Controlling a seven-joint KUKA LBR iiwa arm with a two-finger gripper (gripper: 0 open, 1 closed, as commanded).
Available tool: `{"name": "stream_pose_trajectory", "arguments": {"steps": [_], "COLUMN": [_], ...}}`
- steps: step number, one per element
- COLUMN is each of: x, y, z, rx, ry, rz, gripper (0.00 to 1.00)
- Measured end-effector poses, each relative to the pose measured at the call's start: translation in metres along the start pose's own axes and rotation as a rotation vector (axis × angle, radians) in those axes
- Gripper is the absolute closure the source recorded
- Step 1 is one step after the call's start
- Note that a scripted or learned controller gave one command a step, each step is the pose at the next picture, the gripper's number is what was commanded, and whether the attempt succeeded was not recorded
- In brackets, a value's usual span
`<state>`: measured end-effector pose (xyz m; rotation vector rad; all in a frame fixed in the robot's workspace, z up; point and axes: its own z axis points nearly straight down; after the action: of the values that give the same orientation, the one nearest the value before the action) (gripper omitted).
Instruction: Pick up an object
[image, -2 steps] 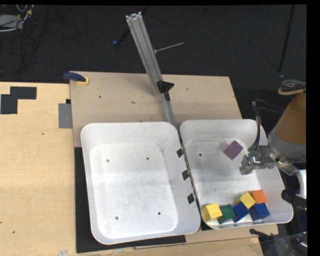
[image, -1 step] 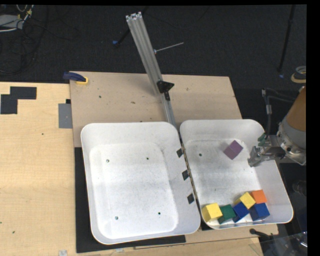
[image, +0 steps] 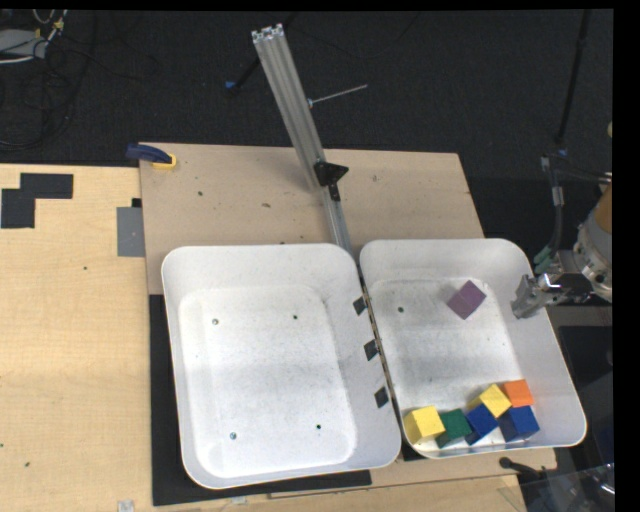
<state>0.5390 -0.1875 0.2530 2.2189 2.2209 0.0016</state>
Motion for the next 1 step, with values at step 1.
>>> {"name": "stream_pose_trajectory", "arguments": {"steps": [1], "x": [0.0462], "y": [-0.0041], "z": [0.0128], "rx": [0.007], "ry": [0.003], "rz": [-0.002], "gripper": [1.00]}}
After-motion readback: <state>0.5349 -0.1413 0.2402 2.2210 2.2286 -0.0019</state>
